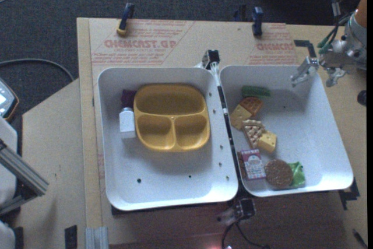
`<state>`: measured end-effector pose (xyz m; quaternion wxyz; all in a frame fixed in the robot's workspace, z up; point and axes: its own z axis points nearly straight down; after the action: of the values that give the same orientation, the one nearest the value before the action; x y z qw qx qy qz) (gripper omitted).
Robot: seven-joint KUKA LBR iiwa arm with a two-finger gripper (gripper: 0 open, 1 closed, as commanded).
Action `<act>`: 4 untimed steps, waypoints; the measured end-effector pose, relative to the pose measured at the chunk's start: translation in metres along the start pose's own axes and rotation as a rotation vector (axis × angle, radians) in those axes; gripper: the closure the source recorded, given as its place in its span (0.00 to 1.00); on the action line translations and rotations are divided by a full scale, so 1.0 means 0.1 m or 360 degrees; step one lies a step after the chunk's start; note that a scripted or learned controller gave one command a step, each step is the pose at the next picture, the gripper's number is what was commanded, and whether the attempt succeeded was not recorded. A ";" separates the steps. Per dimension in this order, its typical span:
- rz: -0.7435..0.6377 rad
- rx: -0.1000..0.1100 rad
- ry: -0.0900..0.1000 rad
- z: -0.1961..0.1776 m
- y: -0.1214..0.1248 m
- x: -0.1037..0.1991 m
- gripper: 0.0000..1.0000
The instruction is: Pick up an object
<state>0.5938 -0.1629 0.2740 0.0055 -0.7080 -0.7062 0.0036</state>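
Claw [319, 70] above right bin's [326, 143] top-right corner.

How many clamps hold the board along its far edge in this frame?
2: a yellow-handled clamp above the left bin, and a blue clamp above the right bin. Others may be hidden.

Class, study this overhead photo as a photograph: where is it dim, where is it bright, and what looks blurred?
Camera view: the floor at the top is dark; the two white bins are brightest, without harsh glare; the gripper at the right looks soft and smeared; the yellow tray and the snacks cast only faint shadows.
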 end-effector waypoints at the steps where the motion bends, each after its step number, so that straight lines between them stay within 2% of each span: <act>1: -0.0004 -0.0019 -0.0004 -0.07 0.02 0.00 0.00; 3: -0.0004 -0.0009 0.0000 0.92 -0.05 0.16 0.00; 4: -0.0004 -0.0010 -0.0002 1.35 -0.05 0.14 0.00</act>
<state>0.5873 -0.1483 0.1391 0.0029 -0.7071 -0.7071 0.0016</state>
